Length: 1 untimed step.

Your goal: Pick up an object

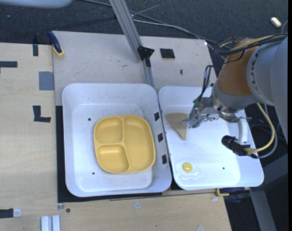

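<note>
Table [107,66]: pale board top, carries two shallow white bins side by side.

Arm [254,76]: grey with orange band, reaches in from the right and hangs over the right bin's upper half.

Left bin [78,129]: holds one yellow divided plate [124,143], three compartments, lying flat near the bin's middle. Well apart from the pincer.

Right bin [222,172]: holds two items. A tan wedge [177,123], flat and roughly triangular, lies in the upper left part close to the wall shared with the left bin. A fried-egg toy [187,168], white with a yellow yolk, lies near the lower left corner.

Pincer [193,119]: tips down at the wedge's right edge, touching it or just above it; the slant of the view does not settle which. Whether the pincer is released or clenched: cannot tell, the tips merge with the dark wrist hardware. Wedge is not visibly gripped, so no grasp recorded.

Key relation: the wedge lies immediately to the camera's left of the pincer, its long axis running from the broad upper edge down to a narrower end pointing toward the egg toy. Egg toy sits farther off, down the bin from the tips.

Judgement: wedge is the likely target; the grasp looks to be at the approach or closing stage. A flat piece lying on the bin floor offers little edge, so a slip seems plausible.
</note>
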Each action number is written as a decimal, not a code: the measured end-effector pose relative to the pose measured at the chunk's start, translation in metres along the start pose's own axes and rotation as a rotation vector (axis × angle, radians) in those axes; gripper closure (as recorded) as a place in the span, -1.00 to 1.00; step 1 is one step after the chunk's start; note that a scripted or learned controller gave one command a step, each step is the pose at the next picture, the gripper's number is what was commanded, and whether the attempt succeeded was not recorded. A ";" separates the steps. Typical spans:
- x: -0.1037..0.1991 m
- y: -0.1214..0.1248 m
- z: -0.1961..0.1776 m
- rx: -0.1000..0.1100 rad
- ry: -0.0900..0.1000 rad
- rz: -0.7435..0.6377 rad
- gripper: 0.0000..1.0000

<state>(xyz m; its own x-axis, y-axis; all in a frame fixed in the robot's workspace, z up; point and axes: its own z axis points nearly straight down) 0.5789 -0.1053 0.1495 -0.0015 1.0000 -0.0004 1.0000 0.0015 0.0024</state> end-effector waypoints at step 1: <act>-0.001 0.001 -0.042 0.000 0.000 0.001 1.00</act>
<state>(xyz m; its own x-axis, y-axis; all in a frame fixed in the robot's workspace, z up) 0.5799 -0.1065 0.1917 -0.0010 1.0000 -0.0007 1.0000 0.0010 0.0025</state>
